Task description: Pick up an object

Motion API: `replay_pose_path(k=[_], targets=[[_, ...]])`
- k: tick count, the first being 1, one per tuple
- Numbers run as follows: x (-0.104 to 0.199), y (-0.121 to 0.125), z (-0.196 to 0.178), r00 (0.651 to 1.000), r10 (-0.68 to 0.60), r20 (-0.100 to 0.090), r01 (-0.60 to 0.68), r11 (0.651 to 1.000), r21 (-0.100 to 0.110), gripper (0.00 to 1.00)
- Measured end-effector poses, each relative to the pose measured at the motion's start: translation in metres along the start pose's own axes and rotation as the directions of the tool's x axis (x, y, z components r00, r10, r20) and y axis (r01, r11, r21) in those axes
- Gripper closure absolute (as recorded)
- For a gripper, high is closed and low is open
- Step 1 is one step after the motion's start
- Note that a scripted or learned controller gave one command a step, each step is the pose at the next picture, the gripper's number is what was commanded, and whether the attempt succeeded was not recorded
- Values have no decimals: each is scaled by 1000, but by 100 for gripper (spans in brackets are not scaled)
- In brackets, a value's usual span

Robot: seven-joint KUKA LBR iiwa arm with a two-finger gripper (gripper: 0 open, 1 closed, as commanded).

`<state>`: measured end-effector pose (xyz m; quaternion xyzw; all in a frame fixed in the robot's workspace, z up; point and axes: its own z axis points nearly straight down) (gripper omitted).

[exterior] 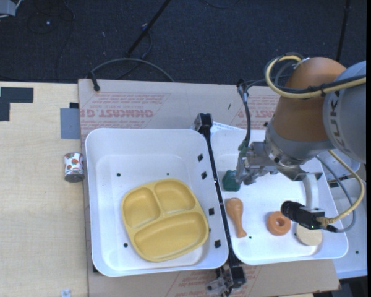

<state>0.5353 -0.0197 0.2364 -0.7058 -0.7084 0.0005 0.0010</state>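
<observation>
A: Well, starting at the near edge: the left shallow white bin [93, 166] holds one yellow plastic tray with three compartments [166, 218], lying flat towards the front.

B: And the right shallow white bin [340, 247]?

A: Nearest is a pale round disc [309, 236] in the front right corner. An orange ring shaped like a doughnut [278, 223] sits just beside it, and a tan toy drumstick [236, 215] lies close to the divider. Farther back is a small dark green object [230, 179], also near the divider.

B: Where's the gripper [246, 171]?

A: Low in the right bin, just beside that green object, on its right. They look as if they touch, but I can't be sure. Whether the grip is released or clenched, I cannot tell, because the wrist hides it.

B: So which step is this?

A: I'd judge it the reach or the grasp itself, with the green piece as the likely target. Nothing is visibly lifted.

B: What does the next move call for?

A: Getting centred over the green piece, not alongside it, and staying clear of the bin wall, then closing on it and lifting straight up. Beyond the bins there's just a small printed can [73, 166] on the bench at the left and the brown cardboard sheet [142, 107] underneath.
</observation>
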Motion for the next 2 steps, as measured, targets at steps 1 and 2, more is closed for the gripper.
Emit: replay_pose_path(k=[1,2], targets=[[47,-4,12,1000,0,-1,0,1000,3,100],[96,1,6,1000,-1,-1,1,1000,1,100]])
